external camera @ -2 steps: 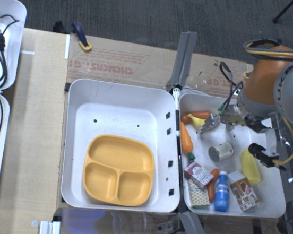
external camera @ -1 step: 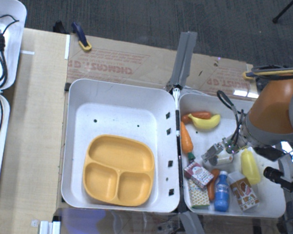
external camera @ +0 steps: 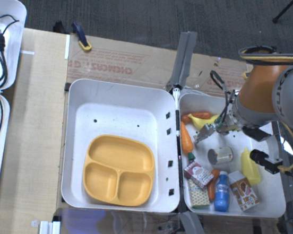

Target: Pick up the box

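Pincer (external camera: 204, 133) low in right bin (external camera: 279, 206), over banana (external camera: 207, 125) near carrot (external camera: 186, 139); fingers unclear, cannot tell if apart. Box (external camera: 198, 174) lies flat mid-bin, just beside bottle (external camera: 222, 192); second carton (external camera: 245, 193) right. Orange tray (external camera: 119, 170) in left bin, apart.

cluttered right bin (external camera: 279, 203), orange tray (external camera: 119, 170)

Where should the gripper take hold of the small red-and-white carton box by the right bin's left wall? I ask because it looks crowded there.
Grip the red-and-white carton box across its two long edges, coming straight down from above. It lies flat and skewed, face up. A checkered packet sits just below it and an orange carrot above, so a side approach looks blocked. The gripper hovers above the carrot.
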You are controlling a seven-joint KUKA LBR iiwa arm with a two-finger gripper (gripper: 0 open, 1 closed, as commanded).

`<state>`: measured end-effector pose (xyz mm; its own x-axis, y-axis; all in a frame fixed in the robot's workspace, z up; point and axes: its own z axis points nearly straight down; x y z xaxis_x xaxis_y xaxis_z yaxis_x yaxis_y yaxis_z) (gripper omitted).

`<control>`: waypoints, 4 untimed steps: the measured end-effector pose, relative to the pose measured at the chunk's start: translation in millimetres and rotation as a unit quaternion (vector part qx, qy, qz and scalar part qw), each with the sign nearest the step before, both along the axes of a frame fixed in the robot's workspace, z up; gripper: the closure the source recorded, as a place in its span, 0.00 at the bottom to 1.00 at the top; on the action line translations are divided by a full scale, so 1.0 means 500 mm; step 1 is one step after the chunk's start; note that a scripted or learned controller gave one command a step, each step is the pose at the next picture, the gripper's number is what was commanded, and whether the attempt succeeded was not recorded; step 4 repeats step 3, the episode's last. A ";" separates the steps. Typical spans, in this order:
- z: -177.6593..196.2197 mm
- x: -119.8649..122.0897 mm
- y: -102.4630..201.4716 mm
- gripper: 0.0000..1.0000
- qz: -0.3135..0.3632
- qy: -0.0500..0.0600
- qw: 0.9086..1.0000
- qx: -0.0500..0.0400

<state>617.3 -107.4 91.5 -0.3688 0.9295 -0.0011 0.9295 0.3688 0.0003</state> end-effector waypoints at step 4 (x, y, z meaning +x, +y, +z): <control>-0.001 -0.270 0.013 0.00 0.018 0.001 1.000 0.001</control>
